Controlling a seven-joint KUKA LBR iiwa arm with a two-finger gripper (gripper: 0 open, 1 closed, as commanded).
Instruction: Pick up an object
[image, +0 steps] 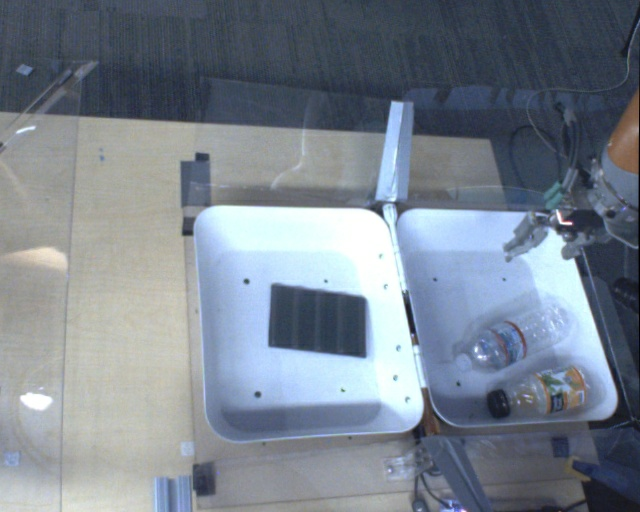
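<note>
You have even, moderately bright overhead light. Both white bins (300, 250) read clean, with soft shadow along their near inner walls. Glare patches sit on the table (100, 300) at far left, and faint reflections streak a clear panel (300, 150) behind the bins. The picture is slightly soft throughout; the clear bottle (515, 338) looks hazy.

The arm (625, 150) is cut off by the right edge, so little beyond its orange band and wrist shows. The pincer (548, 235) is small and blurred, too indistinct to read. The print on the bottle label (553, 391) is too small to make out.
</note>
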